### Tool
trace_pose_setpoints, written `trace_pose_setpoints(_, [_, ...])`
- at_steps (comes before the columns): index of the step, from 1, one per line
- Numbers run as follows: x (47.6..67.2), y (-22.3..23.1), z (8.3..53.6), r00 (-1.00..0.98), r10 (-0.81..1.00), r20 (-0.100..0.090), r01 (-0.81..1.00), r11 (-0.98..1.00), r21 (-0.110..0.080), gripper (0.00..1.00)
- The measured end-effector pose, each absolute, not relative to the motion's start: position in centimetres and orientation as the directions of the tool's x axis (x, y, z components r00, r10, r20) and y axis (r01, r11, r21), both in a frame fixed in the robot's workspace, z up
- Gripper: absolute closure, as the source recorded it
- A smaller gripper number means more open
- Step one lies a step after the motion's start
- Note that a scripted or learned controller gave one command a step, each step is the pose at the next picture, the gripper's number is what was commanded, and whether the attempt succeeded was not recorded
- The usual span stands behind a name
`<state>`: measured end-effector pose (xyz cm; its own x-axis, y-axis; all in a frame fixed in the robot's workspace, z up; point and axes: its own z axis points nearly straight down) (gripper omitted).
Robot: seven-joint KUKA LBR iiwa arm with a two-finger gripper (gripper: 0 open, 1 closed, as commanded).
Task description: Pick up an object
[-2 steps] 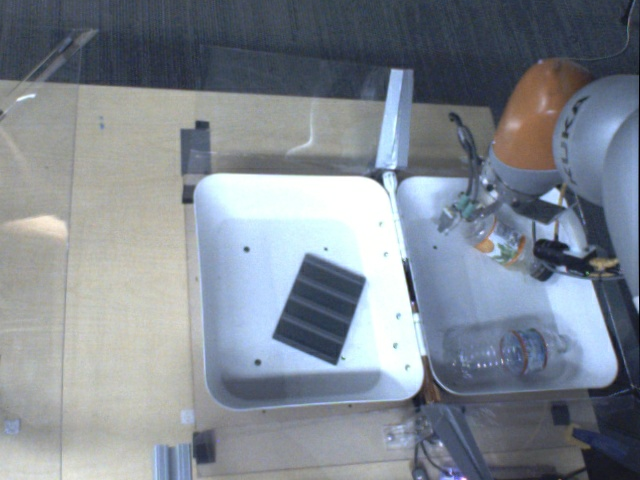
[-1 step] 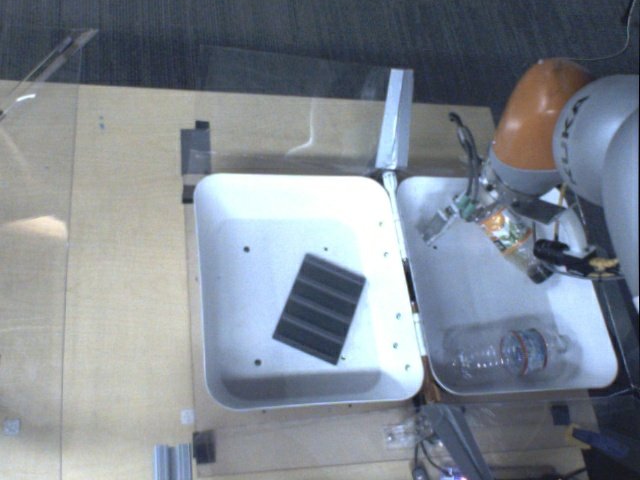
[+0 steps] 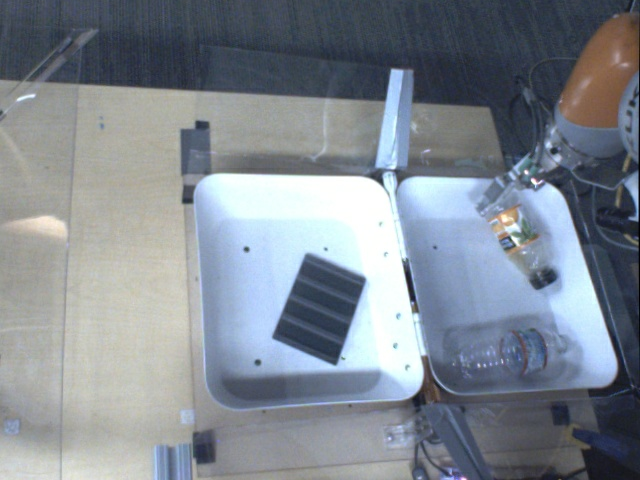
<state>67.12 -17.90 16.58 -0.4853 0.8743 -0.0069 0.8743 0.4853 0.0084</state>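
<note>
We see the arm (image 3: pixel 598 88) reaching in over the far right corner of the right bin (image 3: pixel 440 218), its orange band uppermost. The tool (image 3: pixel 522 173) hangs at that corner, and we cannot tell its state.

Just below the tool, and seeming to touch it at its upper end, a small clear bottle (image 3: pixel 516 236) with an orange and green label slants away from it, its dark cap at the end farther from the tool. We cannot make out whether the bottle sits between the tool's parts or merely lies under them.

Farther from the tool, along the near wall of the same bin, a larger clear bottle (image 3: pixel 497 351) with a blue label lies on its side, well apart from the small one.

Across the divider, well away from the tool, the left bin (image 3: pixel 215 268) holds a dark ribbed slab (image 3: pixel 321 308), lying flat and turned at a slant near the bin's middle.

Both bins sit side by side on the table (image 3: pixel 100 318).
</note>
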Motion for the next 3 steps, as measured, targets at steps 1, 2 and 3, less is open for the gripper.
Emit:
trace_pose_setpoints(1, [67.2,-19.3,12.7,-0.473,0.881,-0.008,0.881,0.473,0.008,0.0])
trace_pose_setpoints(2, [61.8,-17.1,14.2,-0.638,0.77,-0.005,0.77,0.638,0.005,0.0])
trace_pose_setpoints(3, [64.6,-16.2,8.9,-0.641,0.767,-0.01,0.767,0.641,0.009,0.0])
